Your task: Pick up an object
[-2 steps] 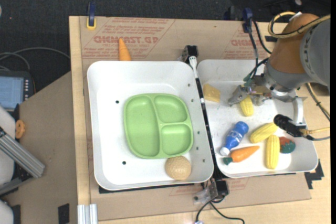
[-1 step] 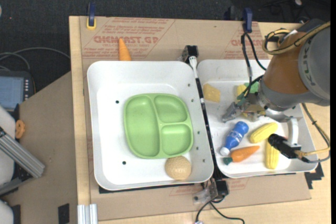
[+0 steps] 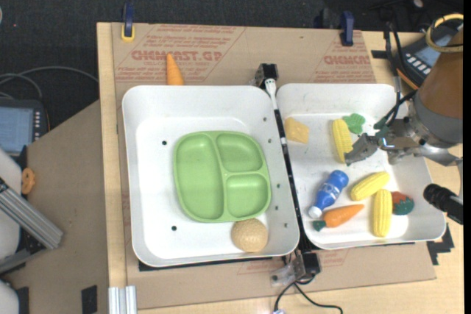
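Note:
My gripper [image 3: 363, 148] hangs over the middle of the right bin [image 3: 324, 94], reaching in from the right. It sits just right of an upright corn cob [image 3: 341, 139] and a small green piece [image 3: 356, 121], and above a yellow banana-like piece [image 3: 369, 185]. Lower in the same bin lie a blue bottle [image 3: 330, 192], an orange carrot [image 3: 343, 215], a second corn cob [image 3: 382, 212] and a red and green item [image 3: 402, 204]. A pale yellow wedge [image 3: 296, 130] rests near the bin's left wall. I see nothing held in the gripper.
The left bin [image 3: 147, 121] holds a green divided plate [image 3: 221, 174] and a tan ball [image 3: 250, 234] at its front. An orange carrot [image 3: 174, 70] lies on the cardboard behind that bin. Clamps and cables sit along the bench edges.

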`<state>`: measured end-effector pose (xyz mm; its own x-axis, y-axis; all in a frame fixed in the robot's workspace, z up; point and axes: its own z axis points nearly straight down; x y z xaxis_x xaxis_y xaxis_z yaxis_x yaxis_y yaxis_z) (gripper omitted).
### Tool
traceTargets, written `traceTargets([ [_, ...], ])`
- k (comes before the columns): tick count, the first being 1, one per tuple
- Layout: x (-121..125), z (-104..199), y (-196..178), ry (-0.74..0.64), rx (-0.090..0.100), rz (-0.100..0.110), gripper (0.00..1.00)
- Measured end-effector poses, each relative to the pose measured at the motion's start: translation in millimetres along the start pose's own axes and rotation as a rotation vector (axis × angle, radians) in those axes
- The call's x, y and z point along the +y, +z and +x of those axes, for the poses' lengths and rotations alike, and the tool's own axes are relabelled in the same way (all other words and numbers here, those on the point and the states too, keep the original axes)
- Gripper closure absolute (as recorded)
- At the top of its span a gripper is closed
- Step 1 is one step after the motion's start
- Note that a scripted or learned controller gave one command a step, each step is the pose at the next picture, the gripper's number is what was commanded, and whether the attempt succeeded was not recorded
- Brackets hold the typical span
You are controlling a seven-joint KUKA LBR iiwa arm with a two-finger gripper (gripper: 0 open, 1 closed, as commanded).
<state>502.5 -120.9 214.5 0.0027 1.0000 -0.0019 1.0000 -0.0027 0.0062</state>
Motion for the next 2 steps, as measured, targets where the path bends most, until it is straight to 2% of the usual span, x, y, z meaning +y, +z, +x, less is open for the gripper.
traceTargets([
  [1,81,6,44,-0.006,0.001,0.002,0.0],
  [2,14,-3,135,0.001,0.004,0.014,0.0],
])
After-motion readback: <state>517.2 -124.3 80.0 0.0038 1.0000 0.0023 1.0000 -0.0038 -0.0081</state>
